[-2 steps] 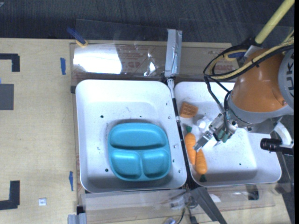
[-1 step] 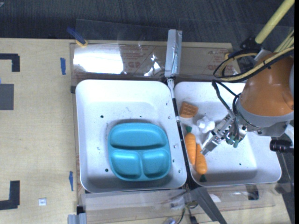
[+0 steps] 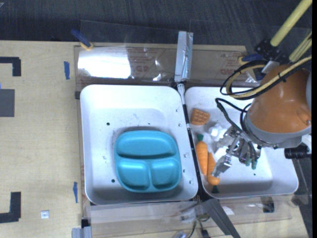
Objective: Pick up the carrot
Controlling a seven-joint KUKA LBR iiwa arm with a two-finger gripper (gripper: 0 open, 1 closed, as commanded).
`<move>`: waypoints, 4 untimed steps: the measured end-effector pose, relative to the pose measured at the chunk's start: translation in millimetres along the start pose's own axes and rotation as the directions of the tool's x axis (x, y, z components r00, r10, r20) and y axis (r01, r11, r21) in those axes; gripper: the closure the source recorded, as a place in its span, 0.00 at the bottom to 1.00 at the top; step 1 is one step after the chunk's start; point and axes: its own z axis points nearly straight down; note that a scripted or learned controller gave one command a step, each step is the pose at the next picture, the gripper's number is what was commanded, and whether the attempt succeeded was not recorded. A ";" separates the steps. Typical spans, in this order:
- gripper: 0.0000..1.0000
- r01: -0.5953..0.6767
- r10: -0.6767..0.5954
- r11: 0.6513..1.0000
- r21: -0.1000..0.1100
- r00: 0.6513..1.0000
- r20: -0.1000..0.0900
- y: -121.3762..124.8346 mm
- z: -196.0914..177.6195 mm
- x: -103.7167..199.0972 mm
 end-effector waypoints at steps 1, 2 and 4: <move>0.00 0.173 -0.173 0.985 0.000 0.985 0.003 -17.5 -0.1 -8.8; 0.00 -0.040 0.040 0.999 -0.001 0.999 0.002 0.4 -0.1 -0.4; 0.00 -0.475 0.476 0.879 -0.041 0.879 0.036 -66.0 77.9 -58.5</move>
